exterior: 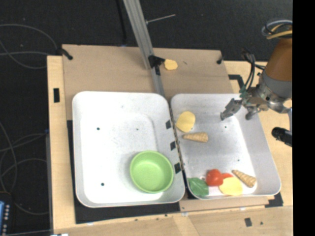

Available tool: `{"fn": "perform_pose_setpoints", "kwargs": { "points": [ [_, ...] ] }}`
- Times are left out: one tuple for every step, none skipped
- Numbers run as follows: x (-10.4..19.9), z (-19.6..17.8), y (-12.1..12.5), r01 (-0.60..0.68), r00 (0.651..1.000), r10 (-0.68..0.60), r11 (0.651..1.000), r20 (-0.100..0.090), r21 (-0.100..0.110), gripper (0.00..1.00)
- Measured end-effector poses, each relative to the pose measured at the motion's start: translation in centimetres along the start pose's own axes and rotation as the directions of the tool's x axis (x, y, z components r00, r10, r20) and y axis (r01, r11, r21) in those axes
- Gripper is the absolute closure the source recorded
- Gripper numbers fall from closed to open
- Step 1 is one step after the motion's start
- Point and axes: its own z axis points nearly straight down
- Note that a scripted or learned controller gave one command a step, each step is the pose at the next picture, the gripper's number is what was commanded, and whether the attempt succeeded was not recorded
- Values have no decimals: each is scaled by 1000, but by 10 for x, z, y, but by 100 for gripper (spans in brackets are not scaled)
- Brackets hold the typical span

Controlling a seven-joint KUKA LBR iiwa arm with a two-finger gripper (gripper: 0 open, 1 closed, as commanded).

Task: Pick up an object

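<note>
The yellow round piece [185,121] lay in the right bin [256,146], near its left wall; our gripper [238,109] hung above that bin's far-right part, fingers spread, holding nothing. We judged a centred descent best. We counted two cones, one green bowl [151,171].

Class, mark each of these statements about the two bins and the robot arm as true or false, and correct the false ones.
1. The green bowl sits in the left bin. True.
2. The gripper holds the red piece. False: the red piece lies in the right bin's near corner, far from the gripper.
3. Two cone-shaped pieces lie in the right bin. True.
4. The small yellow piece on the bench lies inside a bin. False: it lies on the board beyond both bins.
</note>
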Motion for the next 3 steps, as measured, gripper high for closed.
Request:
{"fn": "perform_pose_setpoints", "kwargs": {
  "points": [
    [0,0,0,1,1000,-1,1000,1,0,0],
    [5,44,0,1,1000,-1,1000,2,4,0],
    [13,98,0,0,1000,0,1000,2,6,0]
  ]
}}
